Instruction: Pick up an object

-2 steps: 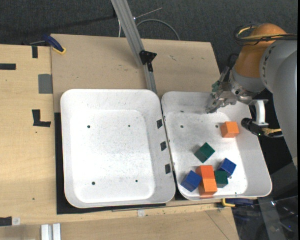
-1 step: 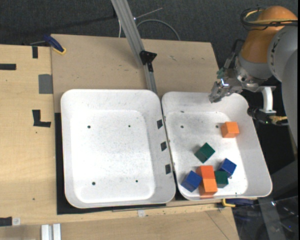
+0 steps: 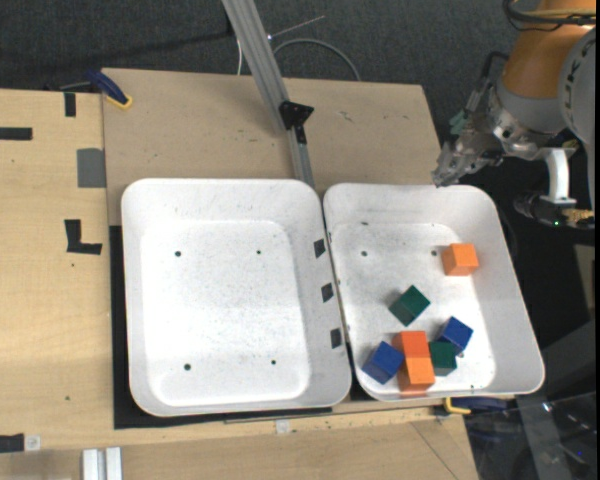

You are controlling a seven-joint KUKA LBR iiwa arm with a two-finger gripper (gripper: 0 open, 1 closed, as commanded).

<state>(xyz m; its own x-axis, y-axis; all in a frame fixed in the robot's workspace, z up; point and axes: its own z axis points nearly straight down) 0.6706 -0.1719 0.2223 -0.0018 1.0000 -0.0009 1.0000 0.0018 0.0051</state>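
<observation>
— Where is the claw (image 3: 448, 173)?

— Upper right of the frame, just above the top rim of the right bin (image 3: 510, 268), beyond its far edge. Too small and blurred to tell how it stands.

— And the objects?

— All in the right bin. An orange cube (image 3: 460, 258) sits alone toward the upper right. A dark green block (image 3: 410, 304) lies mid-bin. At the lower edge, bunched together: a blue block (image 3: 383, 360), an orange block (image 3: 416, 358), a green one (image 3: 443, 356) and another blue block (image 3: 457, 334).

— The left bin (image 3: 140, 268)?

— Beside it on the surface (image 3: 40, 298), rims touching.
</observation>
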